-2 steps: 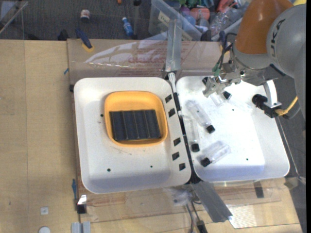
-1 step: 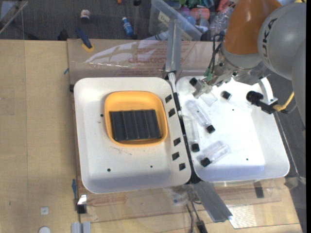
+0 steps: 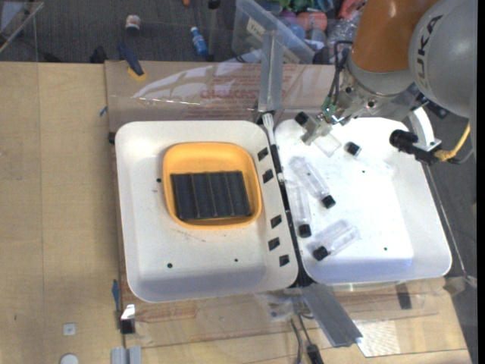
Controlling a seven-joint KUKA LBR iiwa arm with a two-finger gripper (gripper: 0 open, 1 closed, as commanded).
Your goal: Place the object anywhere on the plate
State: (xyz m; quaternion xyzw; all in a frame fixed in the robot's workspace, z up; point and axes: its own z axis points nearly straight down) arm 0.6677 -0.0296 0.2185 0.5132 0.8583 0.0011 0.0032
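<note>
Visibly one yellow plate, two white bins, one tool.

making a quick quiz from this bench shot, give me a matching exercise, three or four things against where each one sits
Things:
1. orange plate
2. black ridged block
3. clear vials with black caps
4. gripper

Places:
A. scattered in the right bin
B. lying on the plate
C. over the far left corner of the right bin
D. in the left bin

Pairs: 1-D, 2-B, 3-A, 4-C
</note>
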